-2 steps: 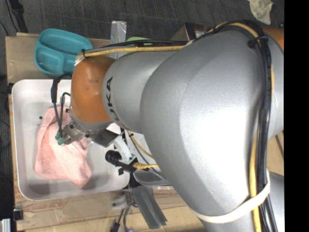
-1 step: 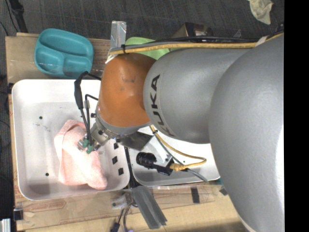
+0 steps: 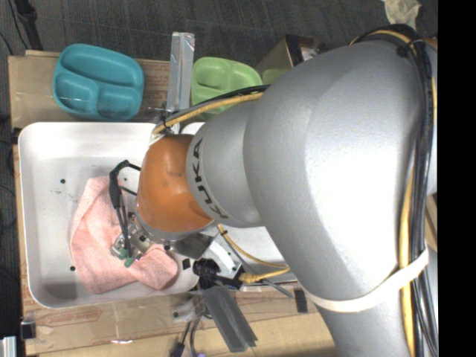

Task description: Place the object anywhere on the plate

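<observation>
While our hand (image 3: 128, 253) presses low on the pink cloth (image 3: 97, 233) in the left bin (image 3: 44, 147), grip state impossible to tell, we judge placement undone, seeing no plate.

The bench (image 3: 82, 320) bears a white bin (image 3: 44, 155) and, seemingly, teal (image 3: 98, 81) and green trays (image 3: 223, 80).

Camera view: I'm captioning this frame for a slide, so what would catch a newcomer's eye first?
The huge grey arm swallows the right and middle of the view, its orange band hanging over the left white bin. Under that band a crumpled pink cloth lies in the bin, with the pincer down at it. Beyond the bin's far edge sit a teal tray and a green tray.
</observation>
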